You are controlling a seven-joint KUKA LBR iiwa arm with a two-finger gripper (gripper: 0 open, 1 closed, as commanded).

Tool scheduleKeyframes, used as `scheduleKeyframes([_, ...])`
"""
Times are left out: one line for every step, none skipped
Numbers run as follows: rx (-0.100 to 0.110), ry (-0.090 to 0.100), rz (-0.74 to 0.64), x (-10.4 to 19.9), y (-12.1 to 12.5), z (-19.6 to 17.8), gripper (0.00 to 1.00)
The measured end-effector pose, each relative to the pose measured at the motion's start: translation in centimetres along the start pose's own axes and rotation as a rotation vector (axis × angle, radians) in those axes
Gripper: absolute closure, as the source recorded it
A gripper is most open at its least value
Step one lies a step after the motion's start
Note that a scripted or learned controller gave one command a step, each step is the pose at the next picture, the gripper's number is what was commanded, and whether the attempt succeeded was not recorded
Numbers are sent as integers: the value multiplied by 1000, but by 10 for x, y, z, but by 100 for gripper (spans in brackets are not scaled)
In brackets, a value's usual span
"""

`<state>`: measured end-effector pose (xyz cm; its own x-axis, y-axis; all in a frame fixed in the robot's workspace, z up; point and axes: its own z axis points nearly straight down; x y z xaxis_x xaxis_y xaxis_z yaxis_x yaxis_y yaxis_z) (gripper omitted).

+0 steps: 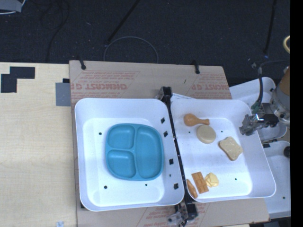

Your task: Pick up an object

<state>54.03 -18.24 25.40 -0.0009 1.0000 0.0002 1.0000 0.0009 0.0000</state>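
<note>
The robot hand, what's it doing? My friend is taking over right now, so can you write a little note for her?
Gripper: over the right bin's right rim, nothing seen in it.
Right bin: drumstick, round biscuit, bread slice, and some small yellow and orange food pieces near the front.
Left bin: blue divided plate.
Done: nothing picked yet.
Left: grab one item; the bread slice lies closest.
</note>
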Motion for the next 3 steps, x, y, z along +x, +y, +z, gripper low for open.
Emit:
scheduleKeyframes([3, 1, -3, 55, 11, 14, 100])
scheduleKeyframes([3, 2, -3, 99, 14, 15, 100])
scheduleKeyframes([2, 1, -3, 147, 26, 9, 100])
